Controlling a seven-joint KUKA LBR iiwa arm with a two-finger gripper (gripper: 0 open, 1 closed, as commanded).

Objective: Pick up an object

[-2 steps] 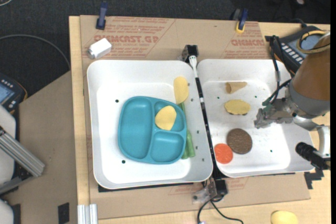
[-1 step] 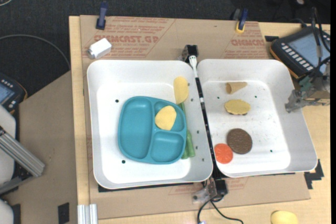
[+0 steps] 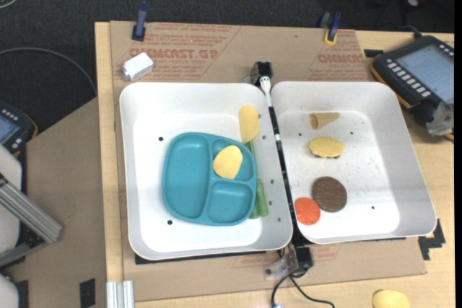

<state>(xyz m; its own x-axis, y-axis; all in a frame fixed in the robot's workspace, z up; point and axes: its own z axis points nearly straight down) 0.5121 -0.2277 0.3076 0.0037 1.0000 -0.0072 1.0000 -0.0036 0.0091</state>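
Note:
The left bin (image 3: 144, 119) holds a teal divided plate (image 3: 189, 180). A yellow lemon-like piece (image 3: 228, 162) lies in the plate's upper right compartment. A pale yellow oblong piece (image 3: 248, 123) lies just above the plate. A green strip (image 3: 259, 200) lies along the plate's right edge. In the right bin (image 3: 390, 155) lie a small tan cone (image 3: 323, 120), a flat yellow piece (image 3: 326, 148), a brown disc (image 3: 330, 193) and a red-orange round piece (image 3: 307, 210) that touches the disc.
A small white block (image 3: 137, 66) lies on the cardboard behind the left bin. Blue clamps (image 3: 140, 20) (image 3: 331, 27) hold the board's far edge. A control pendant (image 3: 422, 72) sits at the right. A yellow object (image 3: 390, 298) lies at the bottom right.

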